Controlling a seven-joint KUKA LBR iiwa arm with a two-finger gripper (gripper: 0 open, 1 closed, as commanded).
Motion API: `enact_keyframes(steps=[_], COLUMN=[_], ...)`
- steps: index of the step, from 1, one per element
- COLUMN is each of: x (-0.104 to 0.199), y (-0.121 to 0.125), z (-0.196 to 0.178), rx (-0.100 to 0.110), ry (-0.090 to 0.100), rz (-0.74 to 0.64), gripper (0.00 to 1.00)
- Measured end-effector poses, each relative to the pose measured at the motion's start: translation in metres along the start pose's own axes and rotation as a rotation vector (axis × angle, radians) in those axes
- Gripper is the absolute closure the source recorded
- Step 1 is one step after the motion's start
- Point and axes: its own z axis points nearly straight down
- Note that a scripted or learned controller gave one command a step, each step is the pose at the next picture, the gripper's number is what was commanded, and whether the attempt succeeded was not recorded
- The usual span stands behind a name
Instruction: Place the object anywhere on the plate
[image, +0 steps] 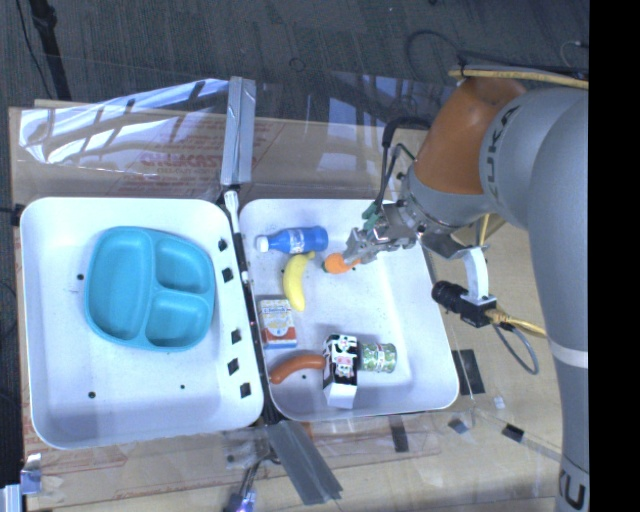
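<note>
My gripper (362, 250) sits low in the right bin (425, 385), near its upper right part, with its tip at a small orange object (338, 264); whether my fingers are spread or closed on that piece I cannot tell, since they blur together there. The blue plate (150, 287), divided into three compartments, lies in the left bin (60, 400), well apart from me across the two touching bin walls in the middle. Around the plate there is bare white floor on every side, most of it below and to the left. My own bin is more crowded: a blue bottle (297, 240) with a white cap lies on its side just left of the orange piece, a banana (295, 282) just below it, then a small carton (277, 321) near the left wall, a sausage (292, 369) by the lower edge, a black-and-white cow-patterned carton (342, 368) and a green can (378, 357) beside it. The right half of my bin's floor is open (room enough to lift away). The labels are too small to read.
</note>
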Motion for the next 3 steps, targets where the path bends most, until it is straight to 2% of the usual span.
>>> enact_keyframes(steps=[1, 2, 3], x=[0.055, 0.137, 0.216], y=[0.033, 0.059, 0.066], z=[0.004, 0.015, 0.016], rx=[-0.002, -0.005, -0.003], ry=[-0.001, -0.006, -0.002], rz=[-0.094, -0.132, -0.230], gripper=[1.00, 1.00, 1.00])
